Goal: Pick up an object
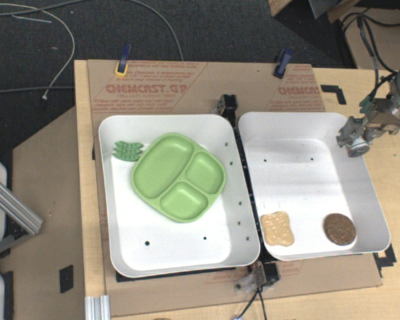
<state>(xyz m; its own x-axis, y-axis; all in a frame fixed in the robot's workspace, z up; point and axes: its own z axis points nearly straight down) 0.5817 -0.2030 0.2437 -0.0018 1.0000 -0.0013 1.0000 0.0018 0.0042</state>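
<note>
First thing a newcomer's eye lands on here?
Likely the light green divided plate, lying at a slant in the middle of the left bin, with a small dark green leafy piece at its upper-left edge. Next, the tan cracker and brown round cookie along the right bin's near edge, and the gripper over its far right corner.

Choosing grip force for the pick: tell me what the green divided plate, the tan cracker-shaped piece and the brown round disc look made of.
Green divided plate: likely moulded plastic, smooth with a soft sheen and rounded compartment edges.
Tan cracker-shaped piece: probably plastic or rubber toy food, matte with a bumpy surface; too small to be sure.
Brown round disc: likely plastic toy food, dull and speckled; material uncertain.
</note>
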